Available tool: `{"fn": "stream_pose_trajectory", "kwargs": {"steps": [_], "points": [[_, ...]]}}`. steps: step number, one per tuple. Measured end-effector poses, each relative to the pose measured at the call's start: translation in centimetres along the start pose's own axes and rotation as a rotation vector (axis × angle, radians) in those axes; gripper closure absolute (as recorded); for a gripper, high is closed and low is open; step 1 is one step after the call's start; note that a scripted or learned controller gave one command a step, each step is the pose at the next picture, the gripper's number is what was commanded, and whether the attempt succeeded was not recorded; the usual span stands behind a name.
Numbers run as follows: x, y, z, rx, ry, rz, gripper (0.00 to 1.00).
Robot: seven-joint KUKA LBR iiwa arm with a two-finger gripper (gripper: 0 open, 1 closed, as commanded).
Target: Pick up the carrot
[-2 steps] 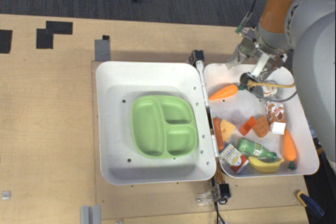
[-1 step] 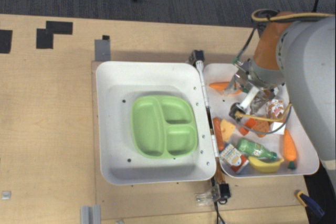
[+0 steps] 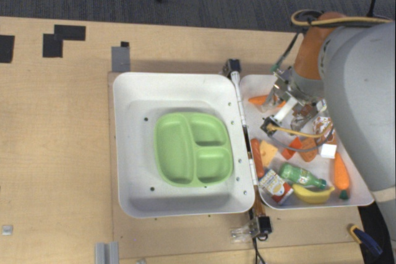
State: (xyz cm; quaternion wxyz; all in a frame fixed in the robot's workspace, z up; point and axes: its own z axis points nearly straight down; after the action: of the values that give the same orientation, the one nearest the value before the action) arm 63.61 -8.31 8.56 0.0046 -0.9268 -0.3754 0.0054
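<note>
Your arm [image 3: 356,102] covers the right bin [image 3: 309,202] from the right; the left bin [image 3: 124,133] holds a green plate [image 3: 193,148]. Its jaws [image 3: 278,109] hang over clutter, state unclear. Your carrot [image 3: 341,171] lies by the banana [image 3: 312,195]

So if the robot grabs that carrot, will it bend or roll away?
Probably no bending: the carrot looks like a smooth, stiff toy. Its rounded, tapered body could slip between fingers or roll a little if nudged, though the banana beside it and the right bin wall should likely stop it going far.
</note>
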Motion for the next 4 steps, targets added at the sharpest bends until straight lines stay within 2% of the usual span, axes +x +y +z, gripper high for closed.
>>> {"fn": "stream_pose_trajectory", "kwargs": {"steps": [1, 2, 3, 4], "points": [[-3.8, -3.3, 0.0, -0.014, 0.009, 0.095, 0.00], [0.3, 0.3, -0.1, 0.014, -0.010, 0.124, 0.00], [-3.1, -2.7, 0.0, -0.012, 0.009, 0.178, 0.00], [4.7, -2.1, -10.0, -0.012, 0.010, 0.220, 0.00]]}}
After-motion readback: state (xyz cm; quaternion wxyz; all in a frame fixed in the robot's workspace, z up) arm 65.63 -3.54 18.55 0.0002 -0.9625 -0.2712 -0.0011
